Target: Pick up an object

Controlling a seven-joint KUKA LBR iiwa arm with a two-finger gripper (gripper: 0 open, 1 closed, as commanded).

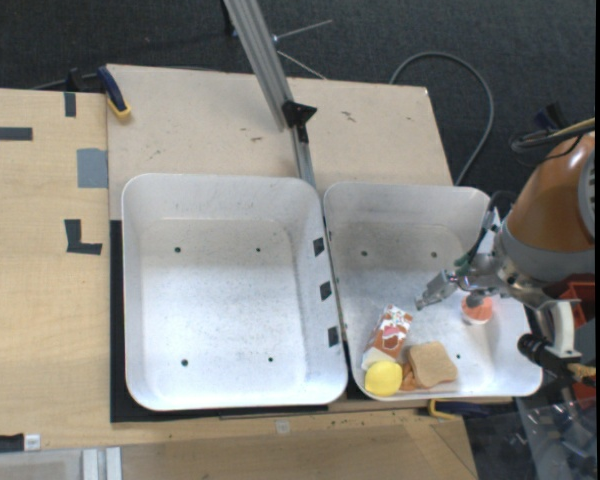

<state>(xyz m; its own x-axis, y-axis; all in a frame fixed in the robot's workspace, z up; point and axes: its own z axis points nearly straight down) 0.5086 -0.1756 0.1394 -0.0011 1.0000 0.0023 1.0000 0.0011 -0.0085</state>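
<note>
Ball (383,378), sponge (432,364) and packet (391,328) crowd the right bin's (400,213) near edge.

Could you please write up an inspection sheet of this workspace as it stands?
Surface: wooden bench bearing left bin and right bin, side by side.
Job's things: yellow ball, tan sponge-like block and red-and-white packet clustered at right bin's near edge; small orange-and-white object beside the gripper.
Clutter: blue-and-yellow clamp on the bench.
Grippers: gripper low over right bin, holding nothing visible.
Cables: black cable looping on the floor.
Surroundings: dark carpet, slanted metal pole.
</note>
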